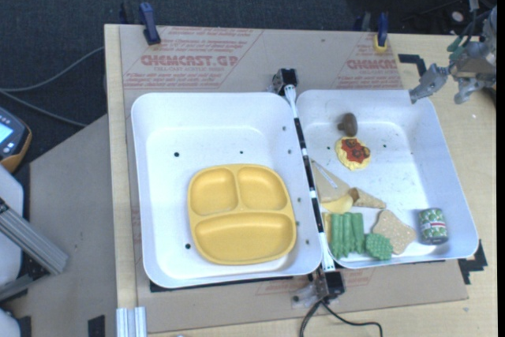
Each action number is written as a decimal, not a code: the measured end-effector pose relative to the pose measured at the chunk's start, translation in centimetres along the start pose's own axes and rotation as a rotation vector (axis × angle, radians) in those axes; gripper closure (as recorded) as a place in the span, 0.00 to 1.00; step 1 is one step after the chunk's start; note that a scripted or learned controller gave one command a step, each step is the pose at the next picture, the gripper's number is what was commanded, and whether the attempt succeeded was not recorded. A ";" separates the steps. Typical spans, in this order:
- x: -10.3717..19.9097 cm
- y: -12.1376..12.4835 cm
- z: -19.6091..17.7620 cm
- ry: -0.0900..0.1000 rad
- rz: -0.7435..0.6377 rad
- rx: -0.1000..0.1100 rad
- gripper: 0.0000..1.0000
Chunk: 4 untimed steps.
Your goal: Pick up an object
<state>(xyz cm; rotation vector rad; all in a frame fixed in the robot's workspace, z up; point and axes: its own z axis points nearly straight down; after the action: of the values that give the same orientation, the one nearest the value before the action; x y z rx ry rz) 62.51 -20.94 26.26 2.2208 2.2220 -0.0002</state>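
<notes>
A dark carpet surrounds the surface (237, 51), which bears two white bins. The left bin (158, 130) holds a yellow divided plate (239, 213). The right bin (426, 138) holds toy food: a small pizza (353, 153), green beans (347, 233), toast (394, 231) and a can (432, 225). The tool (443, 83) hangs open and empty beyond the right bin's far corner, so nothing is picked yet; choosing, descending and gripping all remain.

Red print on the brown protective sheet (237, 51) covering the bench reads "CHEMCAST GP", seen above the left bin (158, 122). The same print repeats above the right bin (442, 138), partly cut off. Smaller lines beneath are illegible.
</notes>
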 end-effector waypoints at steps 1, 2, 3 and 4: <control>7.7 -1.3 13.0 0.006 -0.006 0.012 0.00; 8.1 -2.7 18.2 0.003 0.001 0.007 0.00; 5.8 3.8 17.7 -0.003 -0.002 -0.008 0.00; 6.0 3.6 16.7 -0.002 -0.002 -0.005 1.00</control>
<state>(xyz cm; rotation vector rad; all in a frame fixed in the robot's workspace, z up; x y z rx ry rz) 66.15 -14.98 9.61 2.2149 2.2210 0.0025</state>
